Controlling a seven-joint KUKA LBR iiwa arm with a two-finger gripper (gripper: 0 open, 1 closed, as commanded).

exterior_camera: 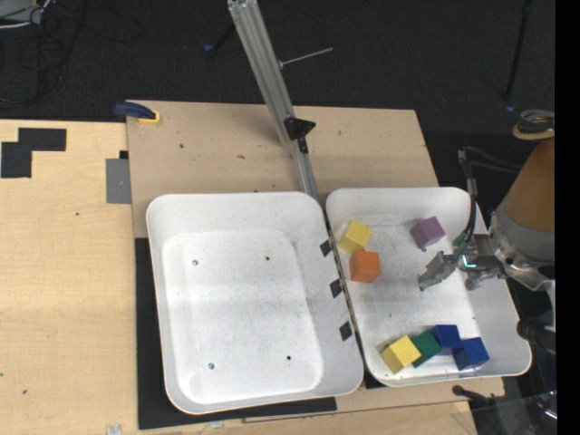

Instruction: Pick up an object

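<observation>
The right bin [399,208] holds several blocks. A yellow block [355,236] and an orange block [364,266] lie near its left wall. A purple block [427,233] sits toward the back right. At the front lie a second yellow block [400,353], a green block [426,345] and two blue blocks [458,345]. My gripper [439,272] hangs over the bin's right half, below the purple block, with its fingers spread open and nothing between them.
The left bin [237,302] sits beside the right one, split from it by a ridge with black clips. A slanted aluminium rail [270,80] rises behind the bins. The arm's orange band [535,188] is at the right edge.
</observation>
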